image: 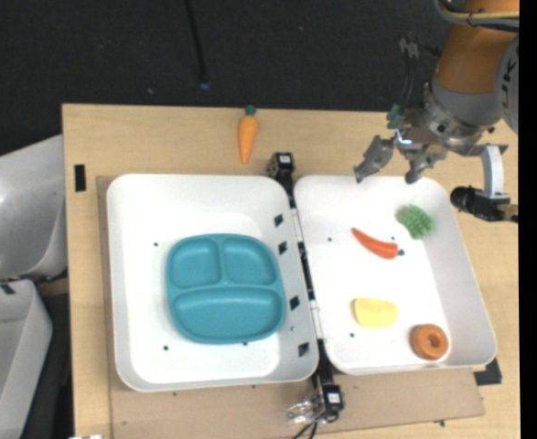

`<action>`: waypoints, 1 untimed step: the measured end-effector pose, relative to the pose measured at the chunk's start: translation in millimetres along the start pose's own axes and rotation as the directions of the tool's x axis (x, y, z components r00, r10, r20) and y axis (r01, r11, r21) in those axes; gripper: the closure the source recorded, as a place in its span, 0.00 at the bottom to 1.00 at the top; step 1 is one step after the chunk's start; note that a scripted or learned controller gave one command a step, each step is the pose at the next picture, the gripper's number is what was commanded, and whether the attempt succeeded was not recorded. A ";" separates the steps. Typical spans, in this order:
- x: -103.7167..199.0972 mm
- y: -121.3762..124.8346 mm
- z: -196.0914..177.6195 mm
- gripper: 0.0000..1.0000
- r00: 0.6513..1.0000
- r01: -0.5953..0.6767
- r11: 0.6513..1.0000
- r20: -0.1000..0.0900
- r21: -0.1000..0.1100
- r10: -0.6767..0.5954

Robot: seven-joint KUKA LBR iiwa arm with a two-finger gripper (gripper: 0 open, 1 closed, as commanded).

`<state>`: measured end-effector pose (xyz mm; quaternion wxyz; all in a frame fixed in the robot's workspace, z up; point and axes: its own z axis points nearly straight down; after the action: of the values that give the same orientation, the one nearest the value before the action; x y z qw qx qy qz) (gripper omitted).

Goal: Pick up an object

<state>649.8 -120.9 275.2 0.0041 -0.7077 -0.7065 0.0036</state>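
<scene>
My gripper (pixel 393 166) hangs open above the back rim of the right bin (pixel 451 282), with nothing between its fingers. In that bin lie a green broccoli piece (pixel 415 219) just below and right of the gripper, a red chili pepper (pixel 376 242) near the middle, a yellow piece (pixel 375 313) toward the front and a brown doughnut (pixel 429 341) at the front right. A toy carrot (pixel 247 134) lies on the bench behind the left bin.
The left bin (pixel 135 337) holds a blue divided plate (pixel 224 288). A black clip (pixel 281 164) sits at the back where the two bins meet. The wooden bench (pixel 158 135) runs behind both bins.
</scene>
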 end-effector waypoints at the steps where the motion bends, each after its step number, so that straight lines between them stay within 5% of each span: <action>1: 0.2 1.8 -7.6 0.00 1.000 0.002 1.000 0.001 -0.013 -0.002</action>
<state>651.7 -120.7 282.9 -0.0006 -0.7070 -0.7072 -0.0006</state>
